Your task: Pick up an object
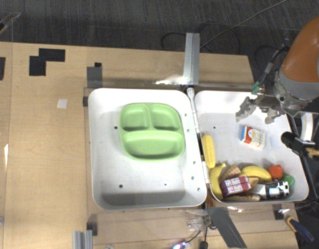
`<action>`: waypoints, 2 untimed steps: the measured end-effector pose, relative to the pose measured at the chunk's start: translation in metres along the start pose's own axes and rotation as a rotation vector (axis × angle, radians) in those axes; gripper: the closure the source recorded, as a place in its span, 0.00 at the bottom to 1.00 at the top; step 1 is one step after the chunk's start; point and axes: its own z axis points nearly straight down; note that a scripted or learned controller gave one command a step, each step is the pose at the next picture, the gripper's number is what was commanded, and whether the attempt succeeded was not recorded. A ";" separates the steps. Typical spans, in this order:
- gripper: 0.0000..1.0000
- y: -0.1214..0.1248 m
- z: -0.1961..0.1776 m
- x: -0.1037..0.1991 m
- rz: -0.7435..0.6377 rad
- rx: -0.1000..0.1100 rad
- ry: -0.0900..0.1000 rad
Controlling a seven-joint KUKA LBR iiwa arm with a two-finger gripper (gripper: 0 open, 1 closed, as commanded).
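Several small things lie in the right bin (221, 100), any of them a candidate for picking. A small white carton with orange print (252, 137) lies alone near the middle of that bin, tilted a little. Along the bin's near edge a cluster is packed together: an ear of corn (208, 149) lies lengthwise against the bin's left wall, a banana (255, 173) curves across the middle, a dark red packet (236, 185) rests just in front of it, a metal can (276, 190) lies on its side toward the near right corner, and a small red-orange fruit (275, 170) sits beside something green (288, 180) at the right wall.

The claw (259, 109) hangs over the far part of the right bin, just beyond the carton and apart from it; its two fingers are spread, with nothing between them. The grey arm with its orange band (304, 51) comes in from the right edge of the surface.

The left bin (105, 139) carries a green divided tray (150, 130), set toward its far half. The wooden surface (40, 139) extends to the left, with black squares (45, 61) near its far left corner
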 end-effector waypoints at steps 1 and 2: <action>0.00 -0.009 0.121 -0.073 -0.026 0.003 0.000; 0.00 0.009 0.143 -0.059 -0.037 -0.017 -0.007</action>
